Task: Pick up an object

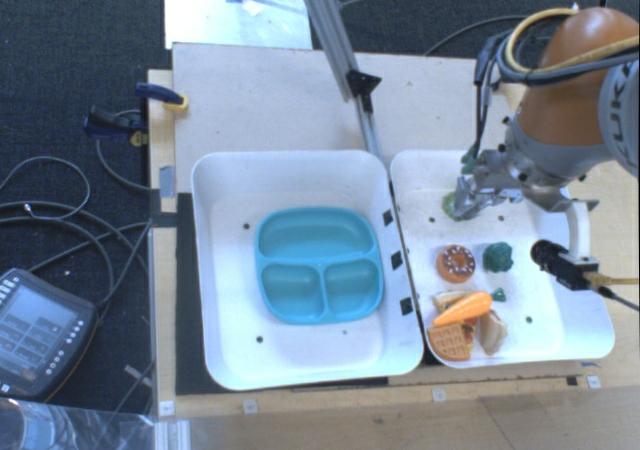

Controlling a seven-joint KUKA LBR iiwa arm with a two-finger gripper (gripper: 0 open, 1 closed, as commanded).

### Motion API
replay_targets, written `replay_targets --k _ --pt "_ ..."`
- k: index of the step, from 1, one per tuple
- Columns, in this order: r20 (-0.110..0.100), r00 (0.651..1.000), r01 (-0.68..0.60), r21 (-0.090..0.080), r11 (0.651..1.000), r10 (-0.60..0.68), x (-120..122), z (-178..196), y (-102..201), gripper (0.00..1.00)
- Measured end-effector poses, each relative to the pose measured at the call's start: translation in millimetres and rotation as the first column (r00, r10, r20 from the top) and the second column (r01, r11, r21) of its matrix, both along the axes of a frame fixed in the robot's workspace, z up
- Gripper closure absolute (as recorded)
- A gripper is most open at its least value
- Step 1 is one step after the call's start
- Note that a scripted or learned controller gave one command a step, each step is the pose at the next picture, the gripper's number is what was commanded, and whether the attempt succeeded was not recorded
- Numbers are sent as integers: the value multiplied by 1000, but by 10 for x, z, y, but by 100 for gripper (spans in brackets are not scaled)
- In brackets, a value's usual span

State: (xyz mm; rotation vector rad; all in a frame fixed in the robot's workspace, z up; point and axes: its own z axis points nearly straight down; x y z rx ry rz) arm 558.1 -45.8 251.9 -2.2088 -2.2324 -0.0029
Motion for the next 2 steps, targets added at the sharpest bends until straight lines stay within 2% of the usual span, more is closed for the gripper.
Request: replay_targets --k 1,2 --pt "0 1000 -1 0 1000 1 -36 -32 553 100" --pt "-1 1000 -1 1 1000 1 -191 -145 1140 100"
